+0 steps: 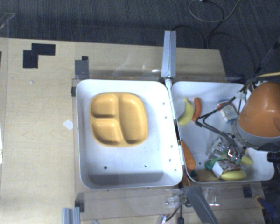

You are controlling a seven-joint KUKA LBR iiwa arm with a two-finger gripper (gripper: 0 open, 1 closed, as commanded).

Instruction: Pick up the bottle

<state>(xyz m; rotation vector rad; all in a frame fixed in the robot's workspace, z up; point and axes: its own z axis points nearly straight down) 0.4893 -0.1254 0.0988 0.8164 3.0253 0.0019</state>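
Note:
A small clear bottle [227, 113] with a blue and red label lies near the back of the right bin [196, 141], partly tucked under the arm's orange band [265, 110]. The arm comes in from the right. My gripper [224, 151] is down in the bin's front part, over a cluster of small items and in front of the bottle, apart from it. Thin black cables run from the wrist across the middle of the bin.
In the right bin lie a yellow banana [186, 112] and a red sausage [197, 108] at the back left, a carrot [188, 157] along the left wall, and another banana [234, 175], a green item [210, 164] and a white piece at the front. The left bin [126, 171] holds a yellow divided plate [118, 119].

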